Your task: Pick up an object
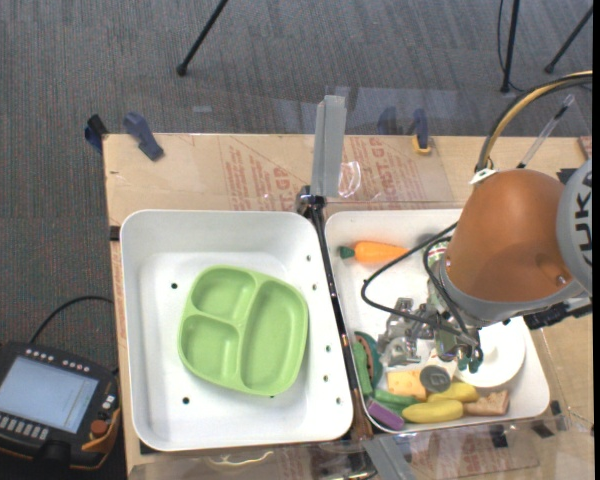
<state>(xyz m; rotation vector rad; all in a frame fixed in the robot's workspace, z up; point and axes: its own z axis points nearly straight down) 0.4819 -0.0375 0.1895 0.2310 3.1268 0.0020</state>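
Observation:
The right bin (420, 220) holds several toy foods. An orange carrot (377, 252) lies near its far side. At the near side are a yellow cheese wedge (407, 383), a yellow banana (437, 408), a dark round piece (435, 377), a brown toast slice (489, 402) and a green pod (391, 398). A white plate (503, 360) sits at the right, partly under the arm. My gripper (425, 336) hangs low over the middle of this bin, just above the cheese and the round piece. The orange wrist band (510, 243) hides what lies behind it.
The left bin (150, 268) holds a green divided plate (244, 329). A grey upright post (329, 153) stands behind the wall between the bins. Cables loop from the wrist over the right bin. A teach pendant (45, 398) lies on the floor at lower left.

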